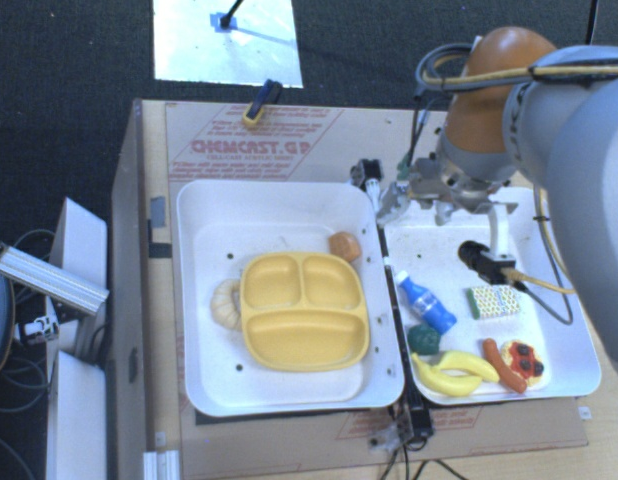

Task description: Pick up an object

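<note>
The gripper (421,196) hangs over the far edge of the right white bin (579,363), close to the wall it shares with the left white bin (204,268). From this slant I cannot tell whether it is set wide or narrow, and nothing is visible in its grasp.

The nearest candidate is the blue plastic bottle with a white cap (426,303), lying tilted beside the shared wall, about midway along it. That spot is the main risk: a descent there could strike the wall or roll the round bottle aside. The near edge of the right bin is crowded. The dark green broccoli toy (424,340) touches the curved yellow banana (454,373), and the red-brown sausage (499,365) lies against the pizza slice toy (524,360), so a grab there could catch two things or nudge one away. The green-and-white checkered block (494,301) stands apart and looks like the cleaner target.

Counted, the right bin holds six things, one of each. The left bin holds three:

- one yellow divided plastic plate (304,310) at its middle
- one tan bread roll (344,245) at the plate's far right corner
- one pale beige pastry (226,303) partly hidden by the plate's left edge
</note>
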Robot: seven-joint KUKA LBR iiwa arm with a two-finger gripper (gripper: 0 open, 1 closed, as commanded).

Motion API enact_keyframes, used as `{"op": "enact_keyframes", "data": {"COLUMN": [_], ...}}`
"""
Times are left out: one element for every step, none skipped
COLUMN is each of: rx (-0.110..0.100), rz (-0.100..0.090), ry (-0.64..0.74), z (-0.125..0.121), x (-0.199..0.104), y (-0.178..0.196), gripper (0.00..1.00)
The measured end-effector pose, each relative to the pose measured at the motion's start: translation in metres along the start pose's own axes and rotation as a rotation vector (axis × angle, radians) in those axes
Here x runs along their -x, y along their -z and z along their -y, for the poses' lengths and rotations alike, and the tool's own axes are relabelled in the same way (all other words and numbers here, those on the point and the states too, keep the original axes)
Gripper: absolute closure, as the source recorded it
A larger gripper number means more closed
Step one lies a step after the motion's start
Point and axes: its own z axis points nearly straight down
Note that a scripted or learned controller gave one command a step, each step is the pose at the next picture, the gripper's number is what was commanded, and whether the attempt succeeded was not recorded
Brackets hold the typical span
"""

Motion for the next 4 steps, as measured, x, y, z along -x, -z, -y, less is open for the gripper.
{"op": "enact_keyframes", "data": {"rx": [0.0,-0.003,-0.001,-0.001], "rz": [0.001,0.0,0.001,0.001], "ry": [-0.002,-0.002,-0.003,-0.003], "z": [-0.039,-0.038,-0.027,-0.018], "x": [0.035,0.072,0.1,0.12], "y": [0.0,-0.101,-0.1,-0.1], "gripper": [0.0,0.0,0.0,0.0]}}
